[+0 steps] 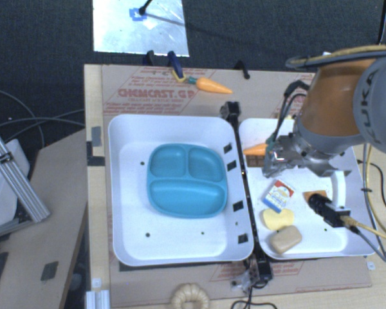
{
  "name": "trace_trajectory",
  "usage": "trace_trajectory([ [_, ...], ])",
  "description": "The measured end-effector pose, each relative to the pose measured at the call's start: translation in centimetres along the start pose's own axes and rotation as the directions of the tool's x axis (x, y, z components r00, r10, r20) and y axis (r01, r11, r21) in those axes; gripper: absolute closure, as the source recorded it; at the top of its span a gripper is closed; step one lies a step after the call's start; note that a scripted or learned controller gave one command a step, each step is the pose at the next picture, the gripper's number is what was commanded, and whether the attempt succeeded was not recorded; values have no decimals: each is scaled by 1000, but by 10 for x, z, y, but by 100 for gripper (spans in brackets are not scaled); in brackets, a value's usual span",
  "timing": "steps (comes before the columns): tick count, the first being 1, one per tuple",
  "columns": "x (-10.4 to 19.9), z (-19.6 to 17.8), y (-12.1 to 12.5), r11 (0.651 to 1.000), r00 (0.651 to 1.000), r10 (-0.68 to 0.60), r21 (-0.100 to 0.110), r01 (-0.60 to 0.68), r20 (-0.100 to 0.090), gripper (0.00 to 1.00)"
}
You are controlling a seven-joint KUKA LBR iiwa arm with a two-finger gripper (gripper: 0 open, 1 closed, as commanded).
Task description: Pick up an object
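Broadly, the arm point(338, 102) takes up the most room, reaching in from the right and hanging over the back half of the right bin point(321, 240). The left bin point(125, 172) beside it holds only a blue divided plate point(186, 179), lying flat near its middle and well apart from the wrist.

Everything small enough to pick up sits in the right bin. The gripper point(275, 161) hangs low near that bin's back left corner. Its metal body hides the tips from this angle, so I cannot tell whether it is spread or closed, and nothing can be seen held in it.

Nearest the front edge lies a tan block point(286, 239), with a yellow lump point(275, 219) just behind it, the two touching or nearly so. Behind those lies a small printed carton point(278, 195), just in front of the gripper and tilted on a diagonal. An orange carrot-like piece point(254, 150) pokes out on the gripper's left toward the divider, its long axis running roughly across the bin and its right end hidden under the gripper.

That orange piece looks the closest candidate, needing a short sideways shift toward the divider, which leaves little clearance. The carton is the more open target, a short way toward the front.
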State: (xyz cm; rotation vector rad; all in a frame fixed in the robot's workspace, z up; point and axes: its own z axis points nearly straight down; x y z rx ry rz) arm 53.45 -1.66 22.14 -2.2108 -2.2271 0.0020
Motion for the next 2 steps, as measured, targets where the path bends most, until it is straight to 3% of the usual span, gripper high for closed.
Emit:
trace_trajectory([
  [1,3,-12,16,1000,1000,1,-6,-1,1,100],
  [2,-9,-8,11,1000,1000,7,-4,-7,2,100],
])
